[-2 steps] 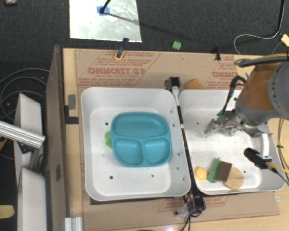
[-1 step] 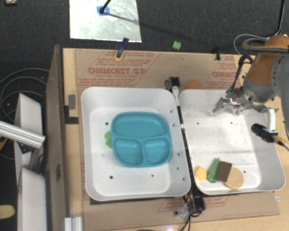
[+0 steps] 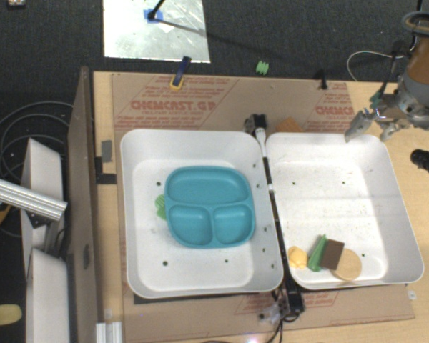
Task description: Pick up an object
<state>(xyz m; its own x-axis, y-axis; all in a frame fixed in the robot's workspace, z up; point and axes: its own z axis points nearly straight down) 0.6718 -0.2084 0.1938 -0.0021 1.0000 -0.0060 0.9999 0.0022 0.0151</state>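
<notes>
Camera view, looking down at a slant: gripper point(image 3: 372, 126) sits at the far right corner of the right bin point(image 3: 386, 184), over the rim, w/ two fingers splayed wide and nothing between them, so jaws open & empty. Arm point(image 3: 422, 70) comes in from the right edge, orange band visible above the wrist. Pickable things in the right bin are all bunched at its near edge, toward the divider: a small yellow piece point(image 3: 297, 257), a green stick point(image 3: 318, 253) leaning on a brown block point(image 3: 333, 253), and a tan round disc point(image 3: 349, 265) partly under the block. These four touch or overlap, no clean gap. Key relation: cluster lies diagonally across the bin from the jaws, i.e. toward the viewer and to frame-left, well apart, w/ bare bin floor between. Green stick's long axis runs roughly far-to-near w/ slight tilt; brown block alongside it. Left bin point(image 3: 139, 191) holds a teal divided tray point(image 3: 209, 206) w/ a bit of green thing point(image 3: 159, 206) poking out at its left edge; that's further off, across the divider. Judgement: nearest viable target is the right-bin cluster; approach needs a long diagonal traverse then descent, and tight packing may mean a finger lands on a neighbour instead of straddling one item.
</notes>
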